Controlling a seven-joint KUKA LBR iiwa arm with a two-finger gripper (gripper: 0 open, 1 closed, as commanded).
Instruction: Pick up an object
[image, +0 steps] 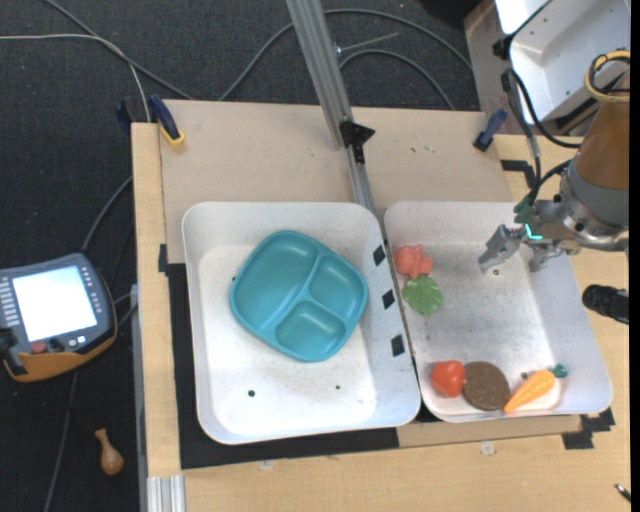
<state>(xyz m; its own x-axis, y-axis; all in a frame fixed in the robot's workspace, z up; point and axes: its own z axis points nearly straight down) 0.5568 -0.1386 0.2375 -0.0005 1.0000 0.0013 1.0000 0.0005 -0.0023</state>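
five small toys lay in the right bin (560, 330): an orange piece (412, 261) and a green one (423, 296) by its left wall, and a tomato (449, 377), brown disc (486, 385) and carrot (531, 390) along the front. the gripper (520, 250) hung spread and holding nothing over the bin's far right. i judged the green piece the best choice, standing clear enough for a straight descent.
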